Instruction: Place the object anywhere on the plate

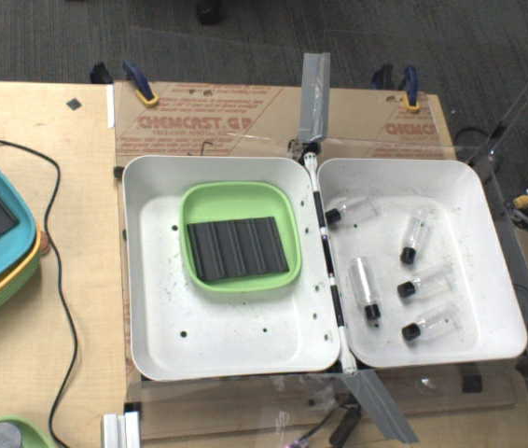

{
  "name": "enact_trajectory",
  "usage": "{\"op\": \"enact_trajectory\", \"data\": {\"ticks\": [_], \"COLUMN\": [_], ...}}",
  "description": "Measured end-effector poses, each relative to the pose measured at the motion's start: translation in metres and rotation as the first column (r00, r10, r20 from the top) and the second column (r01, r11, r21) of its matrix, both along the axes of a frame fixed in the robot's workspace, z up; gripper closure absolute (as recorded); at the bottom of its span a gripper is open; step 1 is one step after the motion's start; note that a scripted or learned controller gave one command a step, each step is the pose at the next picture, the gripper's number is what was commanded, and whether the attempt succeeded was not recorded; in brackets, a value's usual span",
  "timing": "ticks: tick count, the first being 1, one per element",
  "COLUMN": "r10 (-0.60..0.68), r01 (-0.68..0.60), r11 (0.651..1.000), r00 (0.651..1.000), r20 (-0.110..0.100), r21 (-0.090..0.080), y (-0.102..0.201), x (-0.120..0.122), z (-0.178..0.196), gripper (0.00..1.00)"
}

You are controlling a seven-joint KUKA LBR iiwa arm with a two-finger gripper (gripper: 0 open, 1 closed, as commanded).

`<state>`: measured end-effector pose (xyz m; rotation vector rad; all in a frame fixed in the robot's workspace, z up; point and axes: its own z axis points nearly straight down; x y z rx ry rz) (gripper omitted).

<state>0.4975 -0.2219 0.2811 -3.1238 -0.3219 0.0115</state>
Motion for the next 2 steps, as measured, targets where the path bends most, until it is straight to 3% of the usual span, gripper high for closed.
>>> {"op": "enact_trajectory", "data": {"ticks": [1,2], "r10": [0.000,-0.006], "r01": [0.000,0.006], "r11": [1.000,1.000], "r00": [1.000,1.000], "r20": [0.000,0.001], "r21": [0.001,0.001], "y": [0.029,-0.001], "x": [-0.015,-0.021], "z": [-0.014,-0.024], "gripper": [0.00,0.00]}}
